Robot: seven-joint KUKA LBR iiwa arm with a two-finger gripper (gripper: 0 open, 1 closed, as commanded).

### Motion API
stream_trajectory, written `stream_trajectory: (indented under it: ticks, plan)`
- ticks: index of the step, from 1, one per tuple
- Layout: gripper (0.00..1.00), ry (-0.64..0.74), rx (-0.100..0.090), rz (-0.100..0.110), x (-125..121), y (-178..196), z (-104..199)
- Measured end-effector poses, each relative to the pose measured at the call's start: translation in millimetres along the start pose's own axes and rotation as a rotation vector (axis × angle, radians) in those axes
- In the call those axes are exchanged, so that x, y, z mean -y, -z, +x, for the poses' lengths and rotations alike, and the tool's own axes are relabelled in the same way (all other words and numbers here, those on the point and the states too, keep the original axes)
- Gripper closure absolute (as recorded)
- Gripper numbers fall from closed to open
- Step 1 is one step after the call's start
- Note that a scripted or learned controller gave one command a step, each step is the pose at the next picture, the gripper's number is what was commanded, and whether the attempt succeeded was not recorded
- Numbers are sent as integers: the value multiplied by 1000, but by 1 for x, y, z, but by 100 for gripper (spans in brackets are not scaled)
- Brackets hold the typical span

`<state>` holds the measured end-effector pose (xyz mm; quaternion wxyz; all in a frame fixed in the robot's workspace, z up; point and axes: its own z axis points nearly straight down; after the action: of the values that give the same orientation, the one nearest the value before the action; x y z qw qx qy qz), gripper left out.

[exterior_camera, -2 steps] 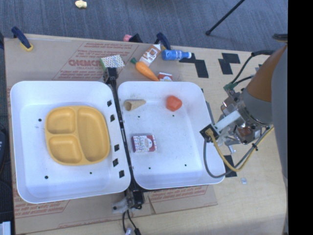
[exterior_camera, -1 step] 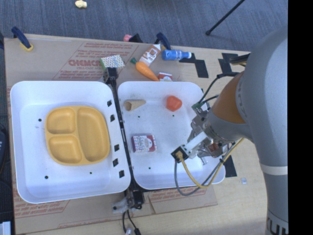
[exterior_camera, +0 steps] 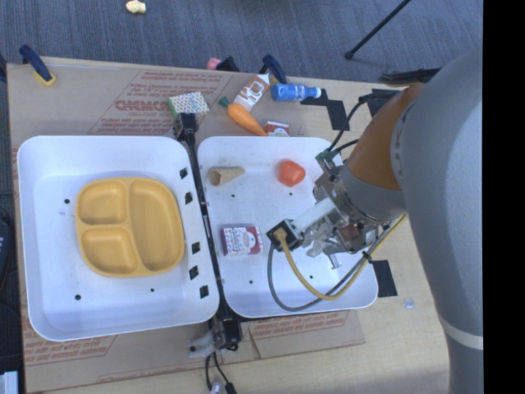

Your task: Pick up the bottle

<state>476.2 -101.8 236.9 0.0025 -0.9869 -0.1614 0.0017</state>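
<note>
A small blue bottle [exterior_camera: 294,93] with a white cap lies on its side on the cardboard behind the right bin. Beside it, to the left, lies a white bottle with an orange label [exterior_camera: 251,92]. Both are outside the bins. My gripper [exterior_camera: 326,238] hangs low over the right part of the right bin [exterior_camera: 246,290], well in front of both bottles and apart from them. The arm's grey body and orange band cover the bin's right edge. A yellow cable loops under the wrist.
The right bin holds a tan cone [exterior_camera: 225,174], an orange-red ball [exterior_camera: 291,172] and a pink packet [exterior_camera: 240,240]. A yellow divided plate [exterior_camera: 129,225] sits in the left bin. A carrot [exterior_camera: 245,119] and a small red box [exterior_camera: 277,127] lie behind the right bin.
</note>
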Motion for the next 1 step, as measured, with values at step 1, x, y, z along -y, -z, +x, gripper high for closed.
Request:
stream_trajectory:
  ticks: [1]
  plan:
    - [100, -119, 2, 1, -36, -96, -13]
